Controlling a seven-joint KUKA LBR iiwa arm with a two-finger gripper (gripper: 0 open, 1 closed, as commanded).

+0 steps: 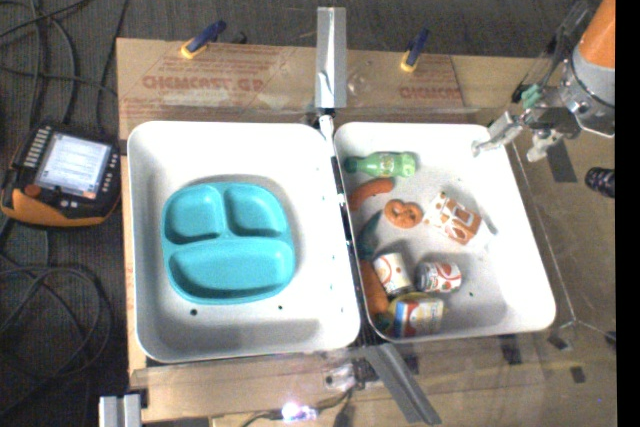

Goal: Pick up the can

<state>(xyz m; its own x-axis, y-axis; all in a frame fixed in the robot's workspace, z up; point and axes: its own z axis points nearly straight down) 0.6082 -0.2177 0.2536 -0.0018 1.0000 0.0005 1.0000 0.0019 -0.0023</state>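
At the far left, off the bench, you have an orange-cased handheld control pendant with a lit screen (65, 172) lying on the dark floor among cables. The left shallow white plastic bin (150, 315) carries a turquoise three-compartment plastic tray (232, 241), set near its centre. Behind both bins, two blue-and-yellow clamps (203, 38) grip the rear edge of the brown board. In the right shallow white plastic bin (520, 285), a green plastic bottle (382, 164) lies on its side near the rear left corner, with an orange-red sausage-shaped item (371, 191) just in front of it. A brown pretzel-shaped piece (402, 213) and a red-and-white carton (455, 218) sit near the middle. Your target, the silver metal can with a red-and-white label (438, 276), lies on its side towards the front edge, between a white-and-red cylindrical container (392, 272) and open bin floor, with a multicoloured tin (414, 314) just ahead of it. The two-finger gripper (512, 127) hovers over the rear right corner, well apart from the can, holding nothing; you cannot tell how far its jaws stand apart.
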